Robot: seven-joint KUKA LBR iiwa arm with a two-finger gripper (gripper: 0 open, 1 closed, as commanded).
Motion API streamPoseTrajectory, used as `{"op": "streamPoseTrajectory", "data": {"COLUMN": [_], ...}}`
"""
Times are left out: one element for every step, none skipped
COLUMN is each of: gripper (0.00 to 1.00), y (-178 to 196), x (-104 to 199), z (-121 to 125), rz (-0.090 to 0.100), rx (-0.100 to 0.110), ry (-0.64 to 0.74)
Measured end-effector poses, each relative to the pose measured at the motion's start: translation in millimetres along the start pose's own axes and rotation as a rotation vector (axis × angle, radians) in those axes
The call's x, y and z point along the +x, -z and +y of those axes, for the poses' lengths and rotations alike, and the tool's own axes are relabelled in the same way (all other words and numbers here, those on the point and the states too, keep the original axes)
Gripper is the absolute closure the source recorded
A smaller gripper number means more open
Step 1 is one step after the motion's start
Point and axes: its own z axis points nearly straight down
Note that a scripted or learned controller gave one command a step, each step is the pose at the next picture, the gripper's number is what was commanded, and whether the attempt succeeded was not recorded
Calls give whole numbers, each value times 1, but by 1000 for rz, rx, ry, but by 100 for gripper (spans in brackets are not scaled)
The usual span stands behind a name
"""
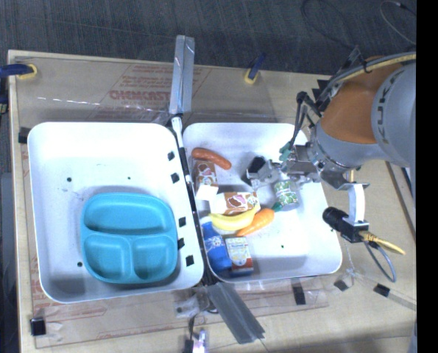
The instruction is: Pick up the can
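Two white bins on a tan counter (pixel 71 79) over dark carpet: left bin (pixel 49 168) has one blue tray (pixel 130 236). Right bin (pixel 307 256) has one can (pixel 285 193), banana (pixel 230 220), carrot (pixel 257 221), sausage (pixel 211 157); tool (pixel 281 169) just above the can, grip unclear.

Light falls evenly from above, bright but soft. The two white bins, left bin (pixel 49 160) and right bin (pixel 307 248), nearly wash out on their floors, with pale grey shading along the inner walls. The blue tray (pixel 130 237) casts a faint shadow to its left and near side. A clear plastic sheet (pixel 115 98) on the far bench shows mild sheen. Detail is soft throughout; small items look slightly blurred. The dark floor at the far edge stays dim.
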Motion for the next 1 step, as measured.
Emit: {"op": "streamPoseTrajectory", "data": {"gripper": [0], "y": [11], "x": [-13], "z": [-6], "rz": [-1], "rx": [-4], "ry": [65]}}
